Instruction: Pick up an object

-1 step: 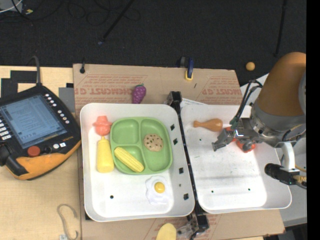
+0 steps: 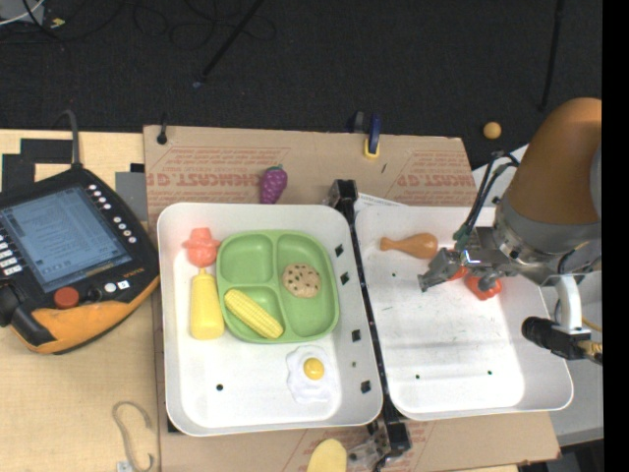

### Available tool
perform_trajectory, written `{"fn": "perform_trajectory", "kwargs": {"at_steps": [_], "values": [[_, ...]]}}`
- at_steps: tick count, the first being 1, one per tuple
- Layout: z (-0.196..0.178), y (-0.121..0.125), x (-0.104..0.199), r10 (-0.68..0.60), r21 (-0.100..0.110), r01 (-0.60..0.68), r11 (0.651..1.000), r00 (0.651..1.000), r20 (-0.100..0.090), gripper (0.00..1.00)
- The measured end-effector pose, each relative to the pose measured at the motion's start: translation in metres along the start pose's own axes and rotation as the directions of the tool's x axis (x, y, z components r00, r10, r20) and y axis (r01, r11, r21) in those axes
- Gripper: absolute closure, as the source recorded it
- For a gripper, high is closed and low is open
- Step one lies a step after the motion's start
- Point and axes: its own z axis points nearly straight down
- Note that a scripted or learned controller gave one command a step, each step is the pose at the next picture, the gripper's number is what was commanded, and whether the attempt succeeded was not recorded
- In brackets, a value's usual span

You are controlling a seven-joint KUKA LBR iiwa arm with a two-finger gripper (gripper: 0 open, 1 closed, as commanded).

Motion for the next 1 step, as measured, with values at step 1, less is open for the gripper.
{"fn": "perform_trajectory", "kwargs": {"at_steps": [1], "values": [[0.064, -0.0013, -0.0003, -0.001, 0.006, 0.001, 1.0, 1.0, -0.001, 0.0]]}}
